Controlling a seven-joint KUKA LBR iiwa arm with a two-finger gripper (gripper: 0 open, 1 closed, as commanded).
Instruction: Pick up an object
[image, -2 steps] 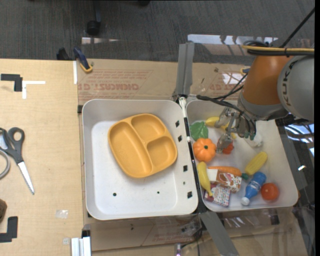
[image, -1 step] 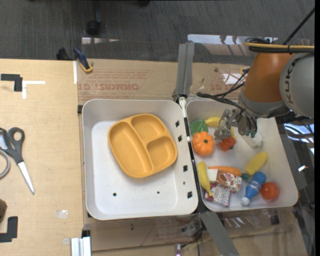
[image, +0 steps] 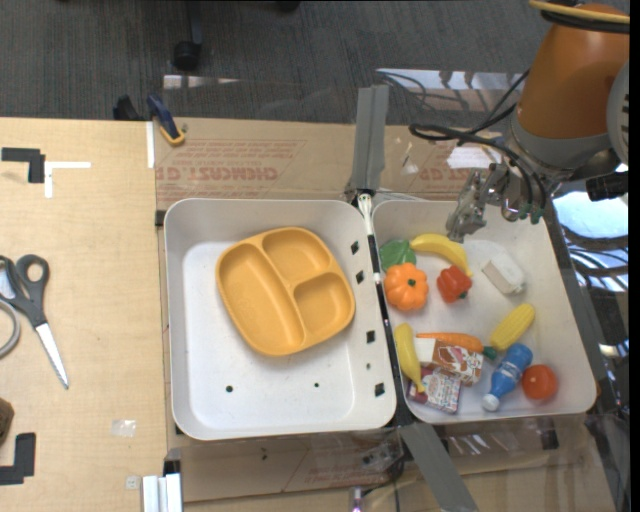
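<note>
The right bin (image: 572, 330) holds several toy foods: a banana (image: 442, 248), an orange pumpkin (image: 407, 286), a red pepper (image: 453, 284), a green piece (image: 396, 254), a white block (image: 503, 274), a corn cob (image: 512, 325), a yellow piece (image: 406, 351), a carrot (image: 450, 340), snack packets (image: 452, 372), a blue bottle (image: 506, 376) and a red tomato (image: 540, 382). My gripper (image: 468, 222) hangs over the bin's far edge, just above and right of the banana. Nothing shows between its fingers.
The left bin (image: 190, 330) holds an orange divided plate (image: 286, 288). Scissors (image: 35, 310) lie on the wooden bench at far left. A grey bar (image: 370, 140) stands behind the divider between the bins. Cables trail along the right side.
</note>
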